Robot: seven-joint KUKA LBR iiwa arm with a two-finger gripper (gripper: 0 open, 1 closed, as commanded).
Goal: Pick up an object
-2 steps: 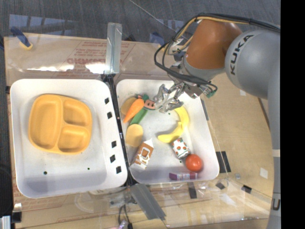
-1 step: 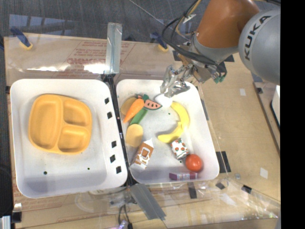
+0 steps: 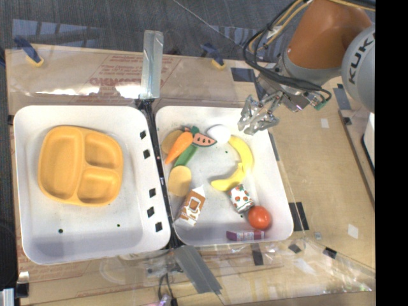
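The arm [image 3: 331, 37] comes in from the upper right, its orange band bulging above the wrist, black cables looping round it. The wrist tips down toward the far right corner of the right bin [image 3: 280, 190]. The gripper [image 3: 257, 121] hangs over that bin's rim, just beside the top end of the banana [image 3: 240, 164]. Its metal fingers [image 3: 250, 116] look a little apart, and nothing sits between them.

Down in the right bin, the pickings are crowded. The banana curves along the right side. A white egg [image 3: 218, 133] lies just left of its top end, touching a watermelon slice [image 3: 203, 139]. A carrot [image 3: 180, 146] slants beside that, leaf end up. Below the carrot, a yellowish round piece [image 3: 179, 180]. A small carton [image 3: 191, 207] leans toward the bin's front left. Near the front right, a strawberry-patterned cup [image 3: 240, 199] sits just beside a tomato [image 3: 259, 217], and a purple tube [image 3: 245, 235] lies against the front wall.

Over in the left bin [image 3: 25, 234], a yellow divided plate [image 3: 80, 164] rests flat.
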